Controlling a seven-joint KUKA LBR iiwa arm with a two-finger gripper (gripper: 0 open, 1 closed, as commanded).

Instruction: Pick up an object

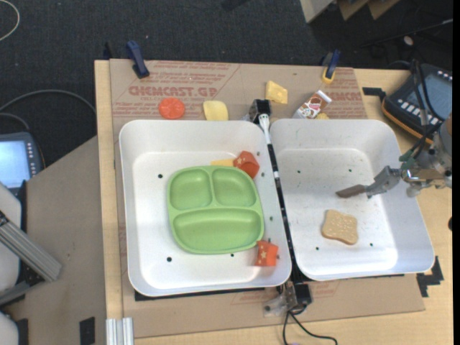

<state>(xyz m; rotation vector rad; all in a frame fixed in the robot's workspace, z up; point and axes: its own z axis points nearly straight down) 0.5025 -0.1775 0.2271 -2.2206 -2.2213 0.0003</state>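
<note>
One toast slice, tan with a browner crust, is seen flat in the right bin. One green plate and two orange pieces are held by the left bin. The gripper is hung above the toast; its grip cannot be told.

Red print on the brown cardboard sheet, well up-left of the fingers, reads roughly "CHEMCAST. G.P"; smaller lines illegible.

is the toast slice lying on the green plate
No, the toast slice lies on the floor of the right bin, apart from the green plate.
</note>
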